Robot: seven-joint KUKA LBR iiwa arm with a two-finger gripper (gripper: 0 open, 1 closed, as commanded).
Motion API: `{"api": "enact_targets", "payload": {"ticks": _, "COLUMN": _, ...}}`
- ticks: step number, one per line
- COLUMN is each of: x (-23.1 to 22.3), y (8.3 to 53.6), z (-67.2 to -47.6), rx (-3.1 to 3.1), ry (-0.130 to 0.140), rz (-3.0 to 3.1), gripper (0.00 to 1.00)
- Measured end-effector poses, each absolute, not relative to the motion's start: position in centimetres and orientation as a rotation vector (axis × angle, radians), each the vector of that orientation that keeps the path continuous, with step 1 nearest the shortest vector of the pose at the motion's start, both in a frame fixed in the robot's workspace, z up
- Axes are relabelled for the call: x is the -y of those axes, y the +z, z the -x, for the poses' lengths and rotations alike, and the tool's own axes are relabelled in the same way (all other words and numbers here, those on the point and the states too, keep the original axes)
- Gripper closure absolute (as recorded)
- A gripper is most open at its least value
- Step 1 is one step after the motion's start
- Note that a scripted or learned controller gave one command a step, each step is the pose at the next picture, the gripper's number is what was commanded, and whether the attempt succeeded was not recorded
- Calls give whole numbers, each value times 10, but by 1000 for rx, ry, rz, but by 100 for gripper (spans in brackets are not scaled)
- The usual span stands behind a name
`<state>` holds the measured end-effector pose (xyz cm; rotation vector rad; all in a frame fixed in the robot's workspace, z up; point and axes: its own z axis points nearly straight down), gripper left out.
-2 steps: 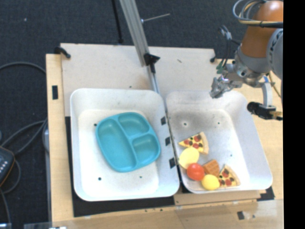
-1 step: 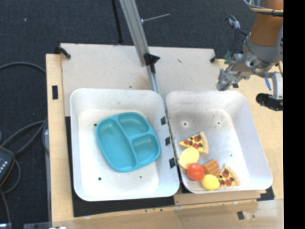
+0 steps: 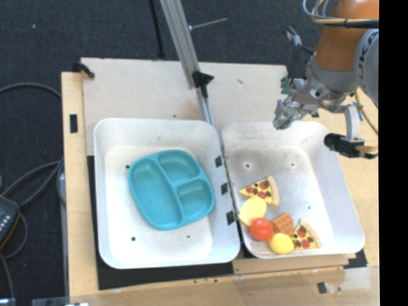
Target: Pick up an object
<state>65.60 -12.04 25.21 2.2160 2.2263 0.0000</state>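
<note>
Here the gripper [image 3: 285,118] is hanging over the top rim of the right bin [image 3: 331,190], at the upper right of the frame; whether it is open or shut I cannot tell. Below it the bin's upper half is lying bare. The food is crowding the bin's lower left: two pizza slices [image 3: 262,189], a yellow piece [image 3: 253,210], a red tomato [image 3: 261,229], a lemon [image 3: 282,243]. The left bin [image 3: 115,139] is holding a blue divided plate [image 3: 171,189].
</note>
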Motion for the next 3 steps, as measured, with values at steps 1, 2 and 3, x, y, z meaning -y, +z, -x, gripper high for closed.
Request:
{"api": "enact_targets", "payload": {"ticks": 1, "x": 61, "y": 258, "z": -646, "rx": -2230, "ry": 3, "rz": -2214, "gripper": 100}}
{"api": "enact_targets", "payload": {"ticks": 2, "x": 18, "y": 253, "z": -633, "rx": -2229, "ry": 1, "rz": -2215, "gripper": 100}}
{"api": "enact_targets", "payload": {"ticks": 3, "x": -35, "y": 241, "z": -623, "rx": -2231, "ry": 0, "rz": -2215, "gripper": 100}}
